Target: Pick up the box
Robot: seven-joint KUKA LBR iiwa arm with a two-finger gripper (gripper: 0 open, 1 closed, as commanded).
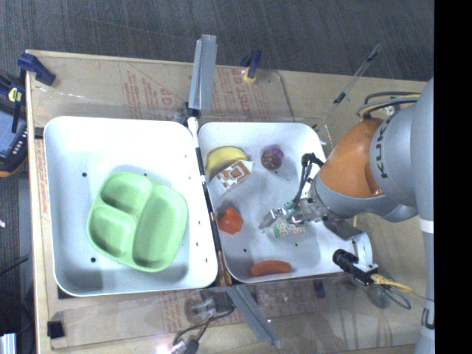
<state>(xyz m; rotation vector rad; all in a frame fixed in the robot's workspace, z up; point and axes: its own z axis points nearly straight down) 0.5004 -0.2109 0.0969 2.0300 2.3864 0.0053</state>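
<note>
White right bin (310, 135): box (234, 175) sits nr its far-left corner, touching banana (225, 157). My jaws (284, 220) are mid-bin, well apart from box, over a small wrapped item (290, 229). Jaw state: can't tell.

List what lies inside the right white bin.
Right white bin: yellow banana, small orange-and-white box, purple round fruit, red pepper, orange carrot. The tool covers part of the floor.
</note>
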